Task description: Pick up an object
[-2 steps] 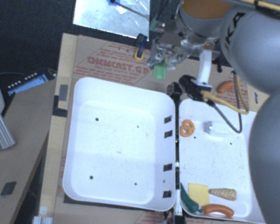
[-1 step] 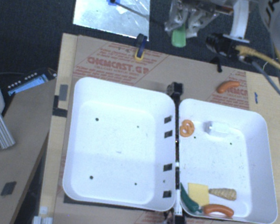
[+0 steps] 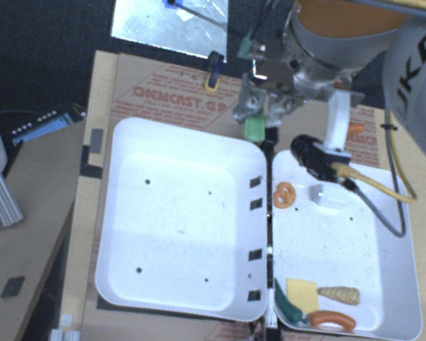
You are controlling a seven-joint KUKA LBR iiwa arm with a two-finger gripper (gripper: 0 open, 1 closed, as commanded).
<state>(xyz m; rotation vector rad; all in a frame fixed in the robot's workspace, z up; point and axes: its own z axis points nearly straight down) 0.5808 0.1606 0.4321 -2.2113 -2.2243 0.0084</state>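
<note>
My gripper (image 3: 255, 121) hangs over the far end of the divider between the two white bins, below the grey arm with its orange band. A small green object (image 3: 254, 129) sits between its fingertips, and the fingers look shut on it. It is lifted above the rim. In the right bin (image 3: 392, 260) lie a brown pretzel (image 3: 283, 194), a small clear piece (image 3: 319, 195), a yellow block (image 3: 302, 292), a beige cone (image 3: 340, 293), an orange sausage-shaped piece (image 3: 332, 320) and a dark green strip (image 3: 284, 299).
The left bin (image 3: 179, 225) lies beside the right one, with black clips (image 3: 256, 204) along the shared rim. A black connector with a yellow cable (image 3: 372, 184) trails over the right bin's far end. A blue-and-yellow clamp (image 3: 212, 72) stands behind the bins.
</note>
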